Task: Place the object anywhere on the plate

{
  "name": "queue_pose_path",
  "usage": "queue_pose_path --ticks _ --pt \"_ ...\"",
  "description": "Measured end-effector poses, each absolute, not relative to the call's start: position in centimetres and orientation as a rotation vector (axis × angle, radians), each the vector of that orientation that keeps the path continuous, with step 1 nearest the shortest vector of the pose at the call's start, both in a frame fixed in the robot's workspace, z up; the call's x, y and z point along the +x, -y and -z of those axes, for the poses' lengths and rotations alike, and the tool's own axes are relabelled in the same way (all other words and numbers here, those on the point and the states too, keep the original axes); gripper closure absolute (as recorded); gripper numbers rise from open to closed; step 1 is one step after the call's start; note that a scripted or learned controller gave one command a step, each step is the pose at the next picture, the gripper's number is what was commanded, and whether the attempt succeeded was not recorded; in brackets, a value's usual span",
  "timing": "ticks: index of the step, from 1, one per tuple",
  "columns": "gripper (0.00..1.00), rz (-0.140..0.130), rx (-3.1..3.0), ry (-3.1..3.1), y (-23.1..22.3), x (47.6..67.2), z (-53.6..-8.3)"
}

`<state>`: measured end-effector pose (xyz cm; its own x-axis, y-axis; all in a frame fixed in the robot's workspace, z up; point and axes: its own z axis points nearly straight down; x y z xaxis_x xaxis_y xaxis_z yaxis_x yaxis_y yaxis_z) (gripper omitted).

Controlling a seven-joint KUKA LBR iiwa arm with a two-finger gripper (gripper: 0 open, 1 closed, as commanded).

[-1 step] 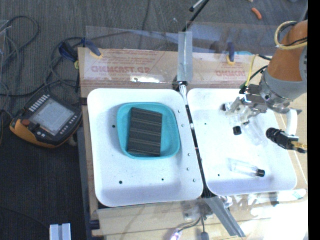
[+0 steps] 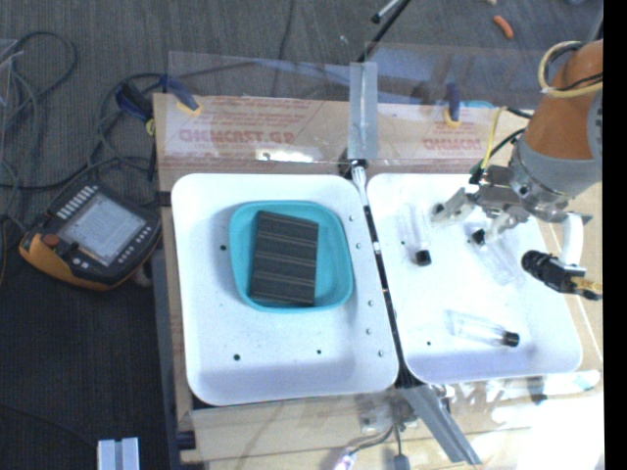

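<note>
A teal plate (image 2: pixel 336 262) sits in the left bin (image 2: pixel 196 262). On the plate's middle lies a dark grey ribbed block (image 2: pixel 285 258), flat. My gripper (image 2: pixel 479 213) hovers over the upper part of the right bin (image 2: pixel 549 346), its two fingers spread open and nothing held between them. Just under it is a small dark piece (image 2: pixel 478 234). A clear tube (image 2: pixel 412 231) with a black cap (image 2: pixel 421 257) lies to the gripper's left. A second clear tube (image 2: pixel 478 326) with a black tip rests near the bin's front.
A clear plastic piece (image 2: pixel 501 259) lies below the gripper. A metal divider (image 2: pixel 363 116) rises behind the seam between the bins. A teach pendant (image 2: pixel 93 233) lies on the floor to the left, among cables.
</note>
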<state>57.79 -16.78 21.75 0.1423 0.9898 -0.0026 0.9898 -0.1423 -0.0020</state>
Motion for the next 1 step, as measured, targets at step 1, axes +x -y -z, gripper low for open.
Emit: queue_pose_path --ticks 1 --pt "0.00 0.005 2.544 -1.839 20.03 54.58 -34.74"
